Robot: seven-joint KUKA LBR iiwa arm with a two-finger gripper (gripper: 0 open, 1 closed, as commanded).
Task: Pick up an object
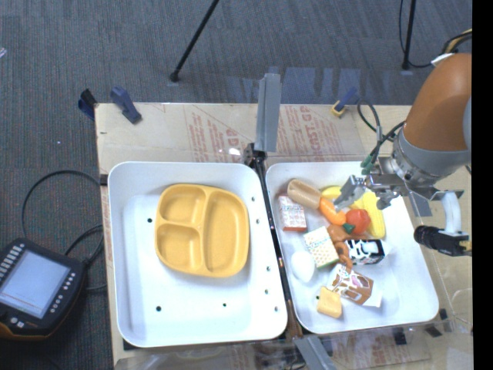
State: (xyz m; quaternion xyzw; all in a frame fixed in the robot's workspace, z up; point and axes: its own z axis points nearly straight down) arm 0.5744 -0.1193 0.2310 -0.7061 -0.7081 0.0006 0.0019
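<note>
Over the right bin point(416, 295), the grey arm with its orange band point(441, 102) is being held in from the right, and its pincer point(356, 194) is being kept low above the far part of a heap of toy food. Whether the pincer's fingers are apart or together cannot be told, since they are being seen against the clutter. Nothing is being shown clearly between them.

The heap is being carried in the left and middle part of the right bin. A brown sausage-like roll point(303, 193) is lying at the far left of it, with a small red-and-white packet point(293, 214) just beside it on the near side. An orange carrot point(333, 211), a red tomato point(357, 220) and a yellow piece point(374, 213) are being crowded together directly beneath the pincer. Nearer, a pale green-white block point(320, 246), a black-and-white carton point(365, 250), a white egg point(303, 266), a brown-and-white packet point(353, 285) and a yellow wedge point(330, 304) are lying.

In the left bin point(139, 314), a yellow divided plate point(203, 230) is resting, well apart from the arm. Both bins are being borne side by side on the bench point(177, 129).
</note>
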